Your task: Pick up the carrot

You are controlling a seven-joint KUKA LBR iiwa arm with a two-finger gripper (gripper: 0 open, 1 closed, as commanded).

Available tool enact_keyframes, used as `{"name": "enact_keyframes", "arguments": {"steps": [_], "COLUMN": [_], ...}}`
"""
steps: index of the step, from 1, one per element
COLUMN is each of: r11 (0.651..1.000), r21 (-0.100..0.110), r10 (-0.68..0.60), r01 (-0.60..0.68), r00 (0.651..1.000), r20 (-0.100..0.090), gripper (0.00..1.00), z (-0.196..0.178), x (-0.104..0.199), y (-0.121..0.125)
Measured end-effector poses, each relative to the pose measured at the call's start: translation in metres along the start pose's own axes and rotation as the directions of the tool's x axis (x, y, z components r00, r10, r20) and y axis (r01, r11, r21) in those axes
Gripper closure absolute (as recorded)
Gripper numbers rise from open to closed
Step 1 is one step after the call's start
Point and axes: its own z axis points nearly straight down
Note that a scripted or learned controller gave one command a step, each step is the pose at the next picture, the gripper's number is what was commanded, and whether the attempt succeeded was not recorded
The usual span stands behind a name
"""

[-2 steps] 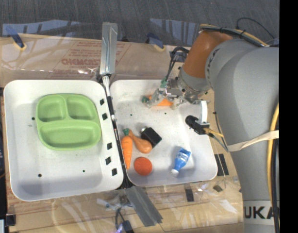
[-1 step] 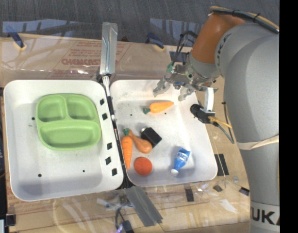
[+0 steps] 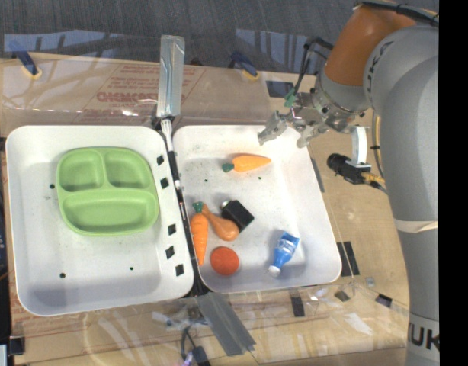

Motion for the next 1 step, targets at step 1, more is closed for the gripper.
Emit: {"name": "enact_keyframes", "arguments": {"steps": [1], "r11": [0.899], "r21": [0.005], "r10": [0.439], "r01": [-0.439], "r00": [0.899], "r20": [0.0], "gripper": [0.0], "z": [0.1105], "x": [0.0539], "y": [-0.0045]}}
